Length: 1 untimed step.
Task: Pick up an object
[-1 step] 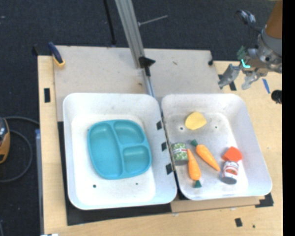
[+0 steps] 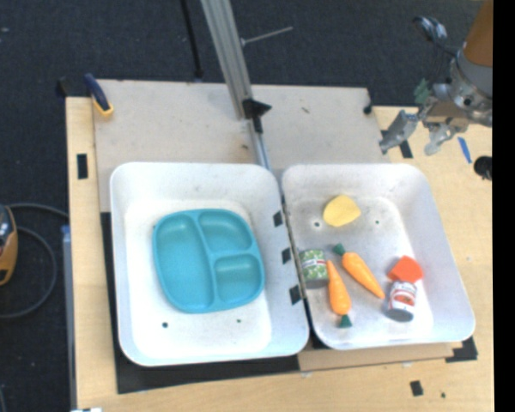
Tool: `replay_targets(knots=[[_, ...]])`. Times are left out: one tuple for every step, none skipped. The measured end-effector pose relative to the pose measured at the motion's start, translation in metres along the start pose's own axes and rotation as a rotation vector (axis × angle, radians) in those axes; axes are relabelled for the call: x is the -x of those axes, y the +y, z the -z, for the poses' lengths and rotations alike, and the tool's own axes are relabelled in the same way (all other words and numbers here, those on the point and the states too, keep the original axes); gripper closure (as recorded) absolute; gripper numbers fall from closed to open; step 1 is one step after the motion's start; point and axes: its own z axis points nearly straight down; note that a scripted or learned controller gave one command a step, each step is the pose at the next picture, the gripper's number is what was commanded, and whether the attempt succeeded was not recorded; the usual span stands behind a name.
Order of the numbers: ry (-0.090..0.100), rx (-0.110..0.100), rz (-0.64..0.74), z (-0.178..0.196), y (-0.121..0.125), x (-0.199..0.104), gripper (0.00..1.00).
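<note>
Two white bins sit side by side on the bench. My gripper [image 2: 416,137] hangs above the bench past the far right corner of the right bin [image 2: 438,230], fingers spread apart, nothing between them. That bin holds a yellow piece [image 2: 341,210], two carrots [image 2: 350,279], a small green can [image 2: 313,268] and a red-capped bottle [image 2: 402,289]. A teal divided plate [image 2: 208,259] lies in the left bin [image 2: 129,230].
</note>
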Motion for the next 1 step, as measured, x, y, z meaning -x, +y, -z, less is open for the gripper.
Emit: replay_targets(knots=[[-0.001,-0.003,0.002,-0.0436,0.0051,-0.0022,0.0]])
